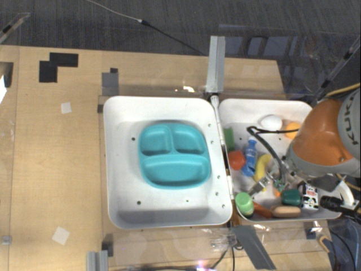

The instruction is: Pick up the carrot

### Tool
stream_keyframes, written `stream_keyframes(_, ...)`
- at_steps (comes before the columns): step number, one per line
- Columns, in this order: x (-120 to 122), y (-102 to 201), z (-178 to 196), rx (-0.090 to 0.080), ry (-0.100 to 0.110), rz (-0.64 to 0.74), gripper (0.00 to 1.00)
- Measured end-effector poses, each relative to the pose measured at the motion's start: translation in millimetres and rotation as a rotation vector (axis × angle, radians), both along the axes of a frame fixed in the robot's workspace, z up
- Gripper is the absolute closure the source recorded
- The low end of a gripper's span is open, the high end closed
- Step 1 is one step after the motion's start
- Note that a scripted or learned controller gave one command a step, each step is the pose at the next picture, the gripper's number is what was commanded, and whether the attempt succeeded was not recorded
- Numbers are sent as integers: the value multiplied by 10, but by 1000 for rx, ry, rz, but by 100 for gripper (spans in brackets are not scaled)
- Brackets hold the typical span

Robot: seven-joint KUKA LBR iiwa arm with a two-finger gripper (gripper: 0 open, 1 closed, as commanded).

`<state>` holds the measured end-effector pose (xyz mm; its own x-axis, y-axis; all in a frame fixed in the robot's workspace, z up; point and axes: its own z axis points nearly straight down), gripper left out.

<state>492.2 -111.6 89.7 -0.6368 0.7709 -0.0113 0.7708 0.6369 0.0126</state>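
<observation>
Hand (269,180) low in your right white bin (237,109), grip unclear | slim orange carrot (263,210) by front wall, beside green round cup (244,202) | teal divided tray (174,154) left.

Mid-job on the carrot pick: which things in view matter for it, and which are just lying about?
Job:
carrot, at the right bin's near edge
gripper
right bin

Lying about:
teal divided plate in left bin
green cup
white egg
yellow piece
blue bottle
</observation>
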Motion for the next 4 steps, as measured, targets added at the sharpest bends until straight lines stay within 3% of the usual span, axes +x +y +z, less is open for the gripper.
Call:
stream_keyframes(1, 8, 152, 5, -8, -3, 129, 0)
stream_keyframes(2, 330, 11, 123, 0, 9, -6, 0)
stream_keyframes(3, 32, -40, 6, -5, -4, 170, 0)
stream_keyframes(4, 62, -36, 129, -6, -11, 174, 100)
